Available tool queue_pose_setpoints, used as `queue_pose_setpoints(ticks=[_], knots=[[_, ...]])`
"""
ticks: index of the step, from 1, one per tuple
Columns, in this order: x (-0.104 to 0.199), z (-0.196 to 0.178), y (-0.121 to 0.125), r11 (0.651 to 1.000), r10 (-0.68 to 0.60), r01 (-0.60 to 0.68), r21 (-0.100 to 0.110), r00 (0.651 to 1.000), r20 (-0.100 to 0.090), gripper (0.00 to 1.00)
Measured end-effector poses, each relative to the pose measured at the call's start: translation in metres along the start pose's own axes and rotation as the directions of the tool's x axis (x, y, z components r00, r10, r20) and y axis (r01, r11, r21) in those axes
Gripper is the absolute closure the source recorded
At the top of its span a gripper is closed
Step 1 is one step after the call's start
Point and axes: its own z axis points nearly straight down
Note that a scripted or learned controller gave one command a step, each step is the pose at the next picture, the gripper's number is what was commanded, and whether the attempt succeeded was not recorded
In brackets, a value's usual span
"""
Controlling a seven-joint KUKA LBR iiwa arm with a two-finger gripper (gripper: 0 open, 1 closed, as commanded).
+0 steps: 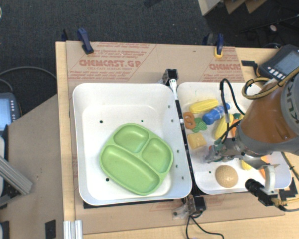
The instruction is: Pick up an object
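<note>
Seen from above, the bench (65, 148) carries two white bins side by side. The left bin (87, 103) holds a green divided plate (136, 158), lying flat with three compartments, toward the near side of that bin.

The right bin (202, 183) holds a scatter of toy food, and the plate serves as the marker for all of it. Farthest from the plate, toward the back of the right bin, lies a yellow corn cob (203, 105). Just in front of the cob sits a blue piece (212, 115), and beside that a yellow banana-like piece (221, 126), partly covered by the arm. Closer to the plate, near the wall between the bins, is an orange pretzel-shaped piece (188, 121) with a small green piece (200, 126) touching it. Below these, a tan block (197, 141) lies level with the plate's right compartment. A round tan ball (226, 176) (it looks like a bread roll or potato) rests near the front of the right bin, to the right of the plate's near edge.

The arm (269, 118) reaches in from the right, its orange band over the right bin. The gripper (215, 153) points toward the plate, low over the bin floor between the tan block and the ball. Its tips are dark and small here, and nothing can be seen between them; whether they are spread or pressed together I cannot tell.
</note>
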Motion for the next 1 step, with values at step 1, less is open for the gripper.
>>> queue_pose_setpoints(ticks=[1], knots=[[0.0,-0.0095,0.0003,1.0,0.001,-0.001,-0.002,1.0,0.001,1.0]])
